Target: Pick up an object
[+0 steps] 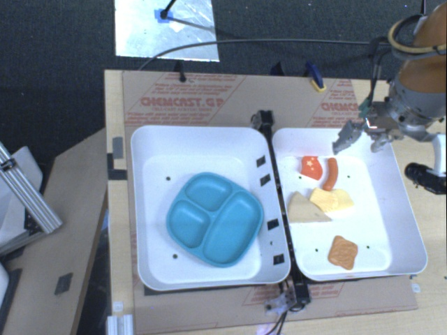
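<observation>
Two fingers spread apart and grasping nothing: the gripper [363, 137] hangs above the far rim of the right bin [401, 218].

Nearest it, the food pieces lie clustered in that bin's middle: a red piece [311, 167] touching-close to an orange sausage [330, 174], then a yellow wedge [332, 200] against a pale tan slice [305, 209], with a brown cookie-like piece [343, 252] apart toward the near wall. Farther off, the left bin [154, 159] holds a blue divided plate [215, 218]. The spread, raised stance suggests an approach before descending.
</observation>
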Robot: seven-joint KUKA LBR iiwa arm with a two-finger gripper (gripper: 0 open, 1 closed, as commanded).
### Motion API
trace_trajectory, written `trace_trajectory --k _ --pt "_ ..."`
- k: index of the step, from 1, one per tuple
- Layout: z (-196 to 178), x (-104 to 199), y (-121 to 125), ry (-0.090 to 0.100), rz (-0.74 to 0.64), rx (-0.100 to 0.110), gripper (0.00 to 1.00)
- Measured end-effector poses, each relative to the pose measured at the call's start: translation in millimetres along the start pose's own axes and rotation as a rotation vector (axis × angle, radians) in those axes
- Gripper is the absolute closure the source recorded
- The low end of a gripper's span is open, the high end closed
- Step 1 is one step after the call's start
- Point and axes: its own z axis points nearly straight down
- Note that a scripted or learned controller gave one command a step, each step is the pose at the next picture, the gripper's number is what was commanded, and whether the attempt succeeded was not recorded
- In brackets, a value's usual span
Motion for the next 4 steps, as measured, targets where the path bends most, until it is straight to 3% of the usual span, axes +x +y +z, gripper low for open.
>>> trace_trajectory --k 1,3,4 --pt "-6.0 0.3 1.8 -0.001 -0.002 -0.01 0.0" --pt "113.2 9.2 -2.2 -0.001 0.0 -0.005 0.0" --pt "154.8 7.5 -1.0 -0.001 0.0 -0.007 0.0"
